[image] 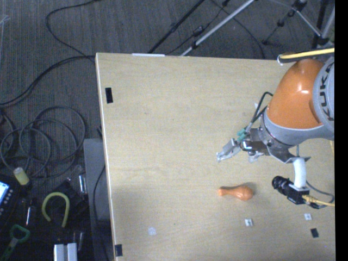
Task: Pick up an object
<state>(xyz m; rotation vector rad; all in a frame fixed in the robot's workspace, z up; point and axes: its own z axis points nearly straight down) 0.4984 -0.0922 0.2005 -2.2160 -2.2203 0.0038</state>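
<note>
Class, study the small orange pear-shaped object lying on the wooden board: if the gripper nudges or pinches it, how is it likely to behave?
The orange object has a rounded bulb and a narrow neck, so a sideways nudge would probably roll or pivot it. It looks small and smooth, so likely light and possibly slippery. It lies flat on the board, so tipping seems unlikely. The gripper is above it, apart.

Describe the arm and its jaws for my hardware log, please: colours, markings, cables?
The arm has a rounded orange shell over a grey housing, with part of dark lettering at its right edge. A thin dark cable loops beside it. The gripper is small and silvery metal with a touch of green. A white post below carries a black cylindrical fitting with a yellowish lead.
</note>
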